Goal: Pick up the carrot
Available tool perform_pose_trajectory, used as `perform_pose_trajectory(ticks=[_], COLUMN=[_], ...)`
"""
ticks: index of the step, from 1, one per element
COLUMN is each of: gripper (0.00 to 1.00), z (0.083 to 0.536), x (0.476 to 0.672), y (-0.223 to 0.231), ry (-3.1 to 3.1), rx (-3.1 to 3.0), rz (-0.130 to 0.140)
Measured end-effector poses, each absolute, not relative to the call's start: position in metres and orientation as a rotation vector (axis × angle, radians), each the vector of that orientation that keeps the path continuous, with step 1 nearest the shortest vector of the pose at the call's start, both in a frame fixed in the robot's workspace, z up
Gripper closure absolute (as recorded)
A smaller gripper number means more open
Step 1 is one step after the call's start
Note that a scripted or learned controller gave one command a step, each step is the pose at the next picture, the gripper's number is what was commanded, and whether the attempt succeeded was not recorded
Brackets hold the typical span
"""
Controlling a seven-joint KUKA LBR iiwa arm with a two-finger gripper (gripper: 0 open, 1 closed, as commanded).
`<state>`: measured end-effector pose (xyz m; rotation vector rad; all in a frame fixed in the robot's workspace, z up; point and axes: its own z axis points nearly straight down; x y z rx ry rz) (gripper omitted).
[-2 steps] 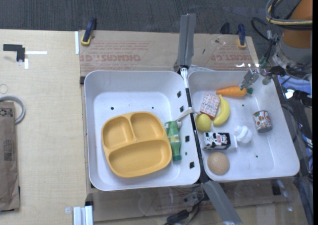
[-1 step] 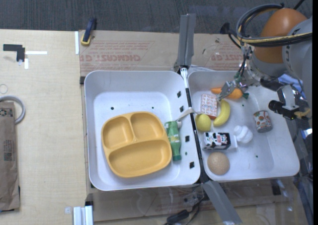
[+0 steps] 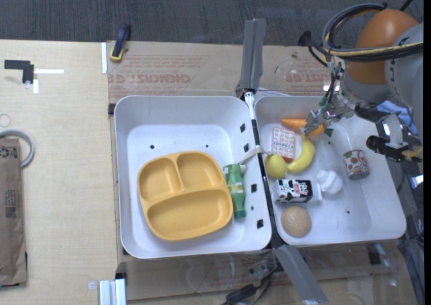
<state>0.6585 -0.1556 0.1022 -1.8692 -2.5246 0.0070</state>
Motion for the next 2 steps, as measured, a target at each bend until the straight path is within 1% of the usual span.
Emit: perform_pose_trajectory(ticks=[1,2], gripper=[1.00,1.00], z=[0.207,0.191], x=[0.659,0.646], y=[-0.119,-0.088], ry=[-2.291,-2.262], rx=[-2.153,-2.180], rz=[0.002,0.004])
